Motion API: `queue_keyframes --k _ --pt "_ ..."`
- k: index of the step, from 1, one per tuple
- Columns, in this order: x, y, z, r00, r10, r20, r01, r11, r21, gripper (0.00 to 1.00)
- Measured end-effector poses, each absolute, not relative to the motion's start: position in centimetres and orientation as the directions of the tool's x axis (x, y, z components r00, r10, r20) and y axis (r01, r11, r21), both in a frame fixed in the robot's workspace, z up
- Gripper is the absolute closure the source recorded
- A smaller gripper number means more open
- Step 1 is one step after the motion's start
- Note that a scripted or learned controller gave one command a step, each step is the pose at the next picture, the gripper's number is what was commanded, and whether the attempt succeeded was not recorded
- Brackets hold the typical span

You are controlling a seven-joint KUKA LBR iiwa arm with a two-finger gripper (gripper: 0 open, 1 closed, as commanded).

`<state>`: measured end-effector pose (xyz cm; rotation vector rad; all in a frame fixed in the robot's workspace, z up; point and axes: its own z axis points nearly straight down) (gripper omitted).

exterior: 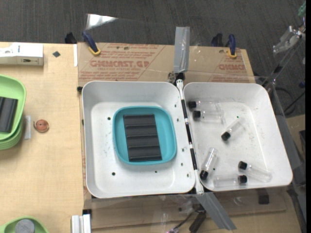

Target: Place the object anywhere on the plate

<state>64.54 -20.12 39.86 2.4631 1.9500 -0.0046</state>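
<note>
1. About the pincer, I cannot tell if it is wide, narrow or holding something
2. Nearest, at the bottom left corner of the wooden table (48, 178), there is a part of a round green lid (23, 225)
3. In the right bin (272, 130), close to its near wall, two clear vials with black caps (242, 179) lie just beside each other. A third vial (208, 163) lies tilted near the wall between the bins, with its cap toward the near side
4. In the middle of the same bin another vial (229, 131) lies at a slant, apart from the others. At the far left corner of it two more vials (194, 109) lie side by side, with their caps next to the dividing wall
5. The left bin (97, 178) holds the teal plate (167, 130), about in its centre. A black ridged block (142, 137) lies on the plate and covers most of its flat part, so little more than the rim is bare. No vial touches the plate; the two bin walls stand between them
6. Left of the bins, on the table, are a small copper disc (42, 125) and a green tray (12, 89) with a dark thing inside
7. Farther away, brown cardboard (126, 59) lies under the bins, held by two blue and yellow clamps (90, 42). A grey strip of tape (181, 45) stands near the middle, and a white box (22, 55) lies at the far left
</note>
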Motion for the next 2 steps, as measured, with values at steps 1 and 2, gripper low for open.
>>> queue_keyframes --k 1,2 --pt "64.54 -20.12 39.86 0.229 0.973 -0.002 0.973 -0.229 -0.002 0.0" --pt "64.54 -20.12 39.86 0.229 0.973 -0.002 0.973 -0.229 -0.002 0.0"
